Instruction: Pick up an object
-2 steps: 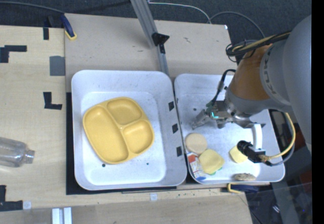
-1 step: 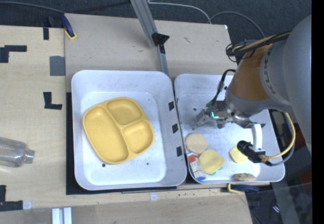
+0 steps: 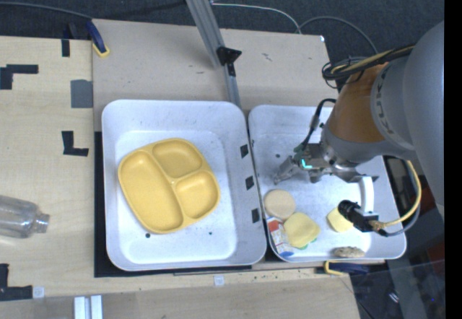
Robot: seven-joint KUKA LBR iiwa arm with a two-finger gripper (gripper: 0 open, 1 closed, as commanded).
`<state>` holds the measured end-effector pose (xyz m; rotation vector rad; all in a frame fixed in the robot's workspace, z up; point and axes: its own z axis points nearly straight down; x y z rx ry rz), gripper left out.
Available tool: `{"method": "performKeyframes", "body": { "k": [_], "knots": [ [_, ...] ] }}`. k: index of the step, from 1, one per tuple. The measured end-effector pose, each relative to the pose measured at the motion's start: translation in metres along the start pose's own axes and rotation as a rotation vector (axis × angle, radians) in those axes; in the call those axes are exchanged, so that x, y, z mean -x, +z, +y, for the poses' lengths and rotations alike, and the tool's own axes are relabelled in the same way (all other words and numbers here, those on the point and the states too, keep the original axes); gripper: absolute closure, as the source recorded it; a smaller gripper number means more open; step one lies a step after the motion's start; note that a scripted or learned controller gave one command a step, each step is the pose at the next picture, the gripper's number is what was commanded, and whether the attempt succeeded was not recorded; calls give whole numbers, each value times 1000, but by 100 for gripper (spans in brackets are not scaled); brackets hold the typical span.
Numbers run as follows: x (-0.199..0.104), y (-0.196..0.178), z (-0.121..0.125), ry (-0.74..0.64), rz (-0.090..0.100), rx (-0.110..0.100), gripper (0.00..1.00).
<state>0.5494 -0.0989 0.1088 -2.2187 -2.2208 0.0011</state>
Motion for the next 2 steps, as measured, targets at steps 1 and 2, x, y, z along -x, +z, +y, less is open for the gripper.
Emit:
{"method": "performKeyframes", "body": {
  "k": [1, 2],
  "knots": [
    [0, 0, 0, 0, 0, 0, 0],
    [0, 0, 0, 0, 0, 0, 0]
  ]
}}
